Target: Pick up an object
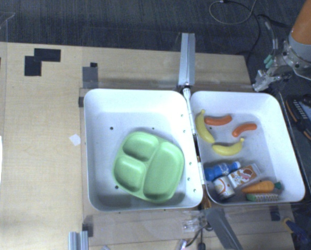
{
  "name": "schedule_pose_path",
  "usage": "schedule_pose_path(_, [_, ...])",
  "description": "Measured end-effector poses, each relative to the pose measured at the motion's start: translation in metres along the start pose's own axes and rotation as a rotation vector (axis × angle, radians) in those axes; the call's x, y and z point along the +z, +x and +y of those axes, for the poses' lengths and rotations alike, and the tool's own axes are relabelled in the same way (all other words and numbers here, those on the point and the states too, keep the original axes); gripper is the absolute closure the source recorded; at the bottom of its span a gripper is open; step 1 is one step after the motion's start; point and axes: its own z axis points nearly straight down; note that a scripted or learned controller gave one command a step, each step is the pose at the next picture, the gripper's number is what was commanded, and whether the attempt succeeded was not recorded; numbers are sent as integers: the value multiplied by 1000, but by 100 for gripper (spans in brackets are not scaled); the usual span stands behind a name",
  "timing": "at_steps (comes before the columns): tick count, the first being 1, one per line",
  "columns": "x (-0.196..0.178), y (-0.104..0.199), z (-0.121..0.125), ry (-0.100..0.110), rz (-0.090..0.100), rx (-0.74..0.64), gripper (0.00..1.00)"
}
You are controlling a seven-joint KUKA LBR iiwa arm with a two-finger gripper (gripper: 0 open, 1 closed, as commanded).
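Right bin (280, 120): sausage (218, 120) seemingly clear of hand (263, 80)

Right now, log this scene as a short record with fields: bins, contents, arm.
left bin: green divided tray, tilted
right bin: two bananas, two sausages, blue bottle, carton, carrot
arm: upper right, above the right bin's far corner
end effector: outside the bin, holding nothing visible
task status: nothing picked yet
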Motion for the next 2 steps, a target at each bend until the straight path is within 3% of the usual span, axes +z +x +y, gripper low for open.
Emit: schedule_pose_path(2, [-18, 0, 5, -4, -5, -10, 100])
